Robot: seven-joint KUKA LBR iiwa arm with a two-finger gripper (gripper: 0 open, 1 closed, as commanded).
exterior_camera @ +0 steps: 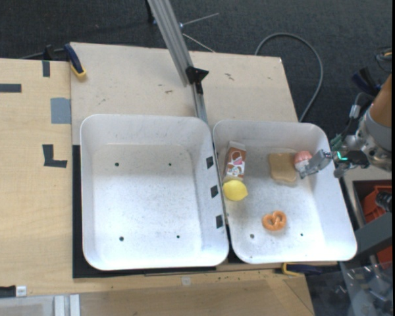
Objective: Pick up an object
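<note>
The claw (314, 164), state unclear, hangs beside a tan sponge-like block (283, 168); it seems light and soft, best squeezed across its sides.

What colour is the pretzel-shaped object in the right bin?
Orange; the pretzel-shaped object shows clearly in the camera view.

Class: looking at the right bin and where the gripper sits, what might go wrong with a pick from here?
The gripper sits beside the pink object and tan block, which touch, so it may nudge one while reaching the other. The lemon and brown carton lie against the bin's left wall, probably leaving little finger room.
</note>
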